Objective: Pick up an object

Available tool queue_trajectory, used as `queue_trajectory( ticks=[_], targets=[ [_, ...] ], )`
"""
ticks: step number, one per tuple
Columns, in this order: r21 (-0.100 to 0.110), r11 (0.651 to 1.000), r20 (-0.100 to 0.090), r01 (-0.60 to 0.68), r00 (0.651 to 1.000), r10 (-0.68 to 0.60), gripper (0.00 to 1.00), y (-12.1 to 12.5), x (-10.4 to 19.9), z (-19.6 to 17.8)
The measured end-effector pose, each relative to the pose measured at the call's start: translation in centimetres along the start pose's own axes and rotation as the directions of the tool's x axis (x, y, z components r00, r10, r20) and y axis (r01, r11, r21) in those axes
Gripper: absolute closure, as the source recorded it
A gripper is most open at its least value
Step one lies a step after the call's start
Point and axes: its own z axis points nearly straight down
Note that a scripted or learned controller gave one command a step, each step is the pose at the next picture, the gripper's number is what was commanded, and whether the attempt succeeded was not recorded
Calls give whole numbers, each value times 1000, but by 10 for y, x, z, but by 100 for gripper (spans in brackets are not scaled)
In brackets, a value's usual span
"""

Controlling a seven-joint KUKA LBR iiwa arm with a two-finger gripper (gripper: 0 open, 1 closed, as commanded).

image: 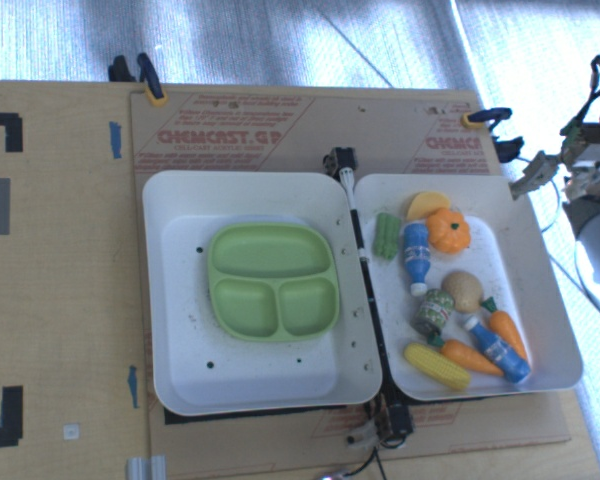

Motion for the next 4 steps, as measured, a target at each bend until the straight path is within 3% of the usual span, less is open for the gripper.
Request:
queue_trajectory(
  ticks=[1, 2, 3, 4],
  targets=[
    [2, 1000, -1, -1, 1000, 1, 0, -34, -1, 103],
    [1, 1000, -12, 5, 1000, -5, 0, -98, 16, 172],
    [-7, 1000, 3, -1, 1000, 1, 0, -133, 50, 177],
    [-15, 1000, 9, -4, 1000, 4, 100, -131, 48, 166]
  ],
)
